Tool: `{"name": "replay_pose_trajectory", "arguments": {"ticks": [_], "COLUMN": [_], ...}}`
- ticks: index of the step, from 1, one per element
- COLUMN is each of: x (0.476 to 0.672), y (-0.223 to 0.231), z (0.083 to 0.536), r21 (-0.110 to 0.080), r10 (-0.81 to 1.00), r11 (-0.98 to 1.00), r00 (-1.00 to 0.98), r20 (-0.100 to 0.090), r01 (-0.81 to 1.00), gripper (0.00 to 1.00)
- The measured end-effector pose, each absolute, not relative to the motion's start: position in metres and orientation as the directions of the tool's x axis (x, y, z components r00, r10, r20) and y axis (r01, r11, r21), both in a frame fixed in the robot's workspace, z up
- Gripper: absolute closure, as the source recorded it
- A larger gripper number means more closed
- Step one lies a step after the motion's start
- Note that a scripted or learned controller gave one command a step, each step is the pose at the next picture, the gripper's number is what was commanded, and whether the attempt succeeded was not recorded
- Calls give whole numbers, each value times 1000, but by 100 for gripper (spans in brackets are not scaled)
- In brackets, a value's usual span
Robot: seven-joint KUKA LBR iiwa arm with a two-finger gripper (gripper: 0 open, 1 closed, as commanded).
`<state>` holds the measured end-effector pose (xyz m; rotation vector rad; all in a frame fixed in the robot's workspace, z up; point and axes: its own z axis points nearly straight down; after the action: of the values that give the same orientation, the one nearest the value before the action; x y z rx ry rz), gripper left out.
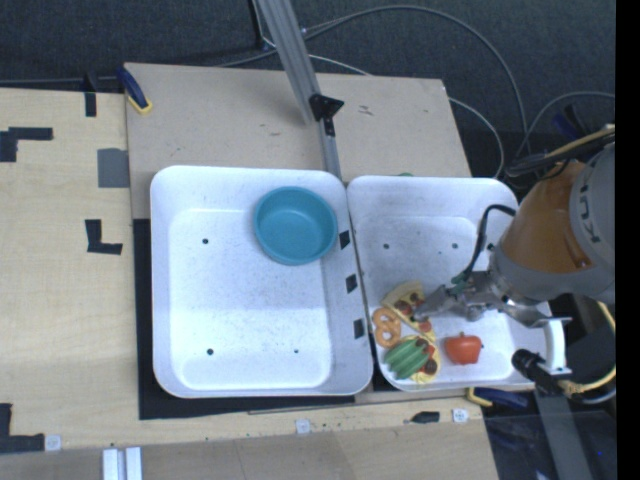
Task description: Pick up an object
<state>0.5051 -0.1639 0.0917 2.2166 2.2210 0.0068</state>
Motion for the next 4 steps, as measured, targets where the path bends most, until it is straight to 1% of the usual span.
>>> {"name": "replay_pose_trajectory", "arguments": {"ticks": [1,2,3,4], "x": [507,508,503,504], "y": [-164,-163,-166,-166], "z": [104,145,189,212], "r21": [11,3,3,1], "r10": [1000,1000,1000,1000], "r11": [3,1,0,0], "r00": [-3,-1,0,0], "r20": [-1,-1,-1,0], "r01": [1000,1000,1000,1000], "gripper": [100,100,100,100]}}
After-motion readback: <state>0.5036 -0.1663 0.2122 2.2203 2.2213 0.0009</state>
